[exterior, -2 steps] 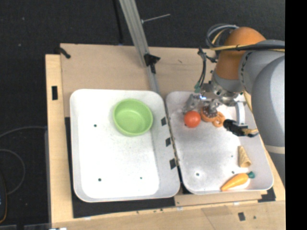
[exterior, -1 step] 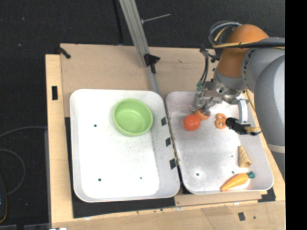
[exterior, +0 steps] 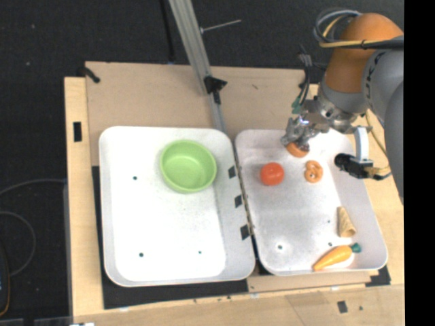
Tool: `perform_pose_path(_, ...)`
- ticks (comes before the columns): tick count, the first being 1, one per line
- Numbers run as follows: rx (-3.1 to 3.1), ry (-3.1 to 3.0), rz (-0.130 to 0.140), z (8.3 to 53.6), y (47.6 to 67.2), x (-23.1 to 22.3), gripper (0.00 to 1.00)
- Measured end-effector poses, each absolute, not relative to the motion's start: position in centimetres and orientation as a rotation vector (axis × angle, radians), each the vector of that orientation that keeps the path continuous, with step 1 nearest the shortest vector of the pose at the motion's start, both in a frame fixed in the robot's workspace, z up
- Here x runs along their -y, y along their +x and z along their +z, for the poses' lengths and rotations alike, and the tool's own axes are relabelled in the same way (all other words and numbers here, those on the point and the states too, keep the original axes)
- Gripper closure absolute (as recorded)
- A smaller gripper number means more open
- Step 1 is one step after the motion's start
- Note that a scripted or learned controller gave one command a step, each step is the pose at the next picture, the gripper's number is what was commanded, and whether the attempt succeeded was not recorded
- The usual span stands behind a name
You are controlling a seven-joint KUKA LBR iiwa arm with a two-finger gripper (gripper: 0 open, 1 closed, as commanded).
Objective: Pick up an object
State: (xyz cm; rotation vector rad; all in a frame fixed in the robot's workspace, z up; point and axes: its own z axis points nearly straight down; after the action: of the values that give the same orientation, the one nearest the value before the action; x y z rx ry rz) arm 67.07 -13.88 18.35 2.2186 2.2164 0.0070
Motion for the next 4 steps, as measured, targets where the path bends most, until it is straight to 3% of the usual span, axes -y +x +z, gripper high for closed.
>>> perform_pose_path(1, -2.220, 2.218, 0.005, 21.4, 67.2, 14.0, 1.00)
perform_pose_path(4, -2.230, 2.214, 0.003, 23.4, 60.0, 1.0, 1.00)
